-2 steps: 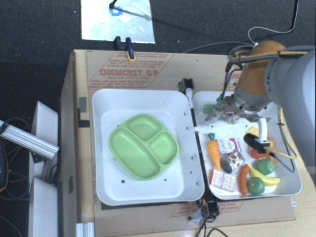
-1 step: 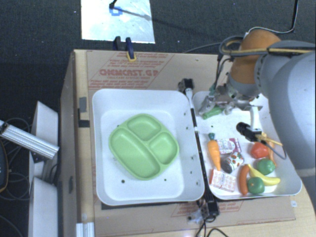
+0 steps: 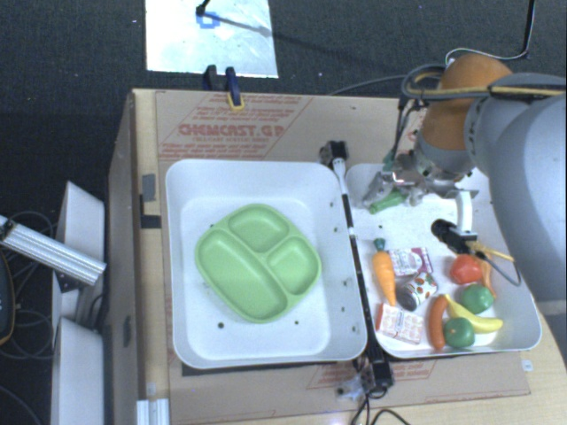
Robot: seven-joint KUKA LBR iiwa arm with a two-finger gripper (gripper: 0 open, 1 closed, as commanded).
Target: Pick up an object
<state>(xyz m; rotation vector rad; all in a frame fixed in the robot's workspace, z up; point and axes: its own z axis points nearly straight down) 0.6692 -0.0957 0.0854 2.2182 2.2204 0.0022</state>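
Red print reading "CHEMCAST GP" runs across the cardboard sheet (image 3: 232, 122) beyond the left bin; smaller print unreadable.

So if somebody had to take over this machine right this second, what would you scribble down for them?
Gripper: low over the far left corner of the right bin, by a green item. Whether its fingers are open or shut can't be made out, so count nothing as held.
Right bin: toy carrot, tomato, banana, small packets and other toy food, all lying on the floor of the bin.
Left bin: a green divided plate.
Done: nothing visibly lifted. Left: grasp and lift one object.
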